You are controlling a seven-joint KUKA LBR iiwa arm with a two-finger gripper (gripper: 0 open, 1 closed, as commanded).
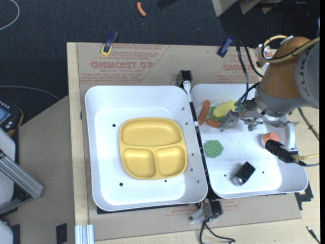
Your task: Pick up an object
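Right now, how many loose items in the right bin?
At least 5: a sausage at the upper left, corn beside it, a green ball at the left middle, a black block near the front, and a pink piece at the right. The arm may hide more.

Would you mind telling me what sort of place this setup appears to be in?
Most likely a robotics lab bench: a grey and orange arm reaches over two white bins, toy food such as a yellow divided plate serves as test items, and cables trail across dark carpet.
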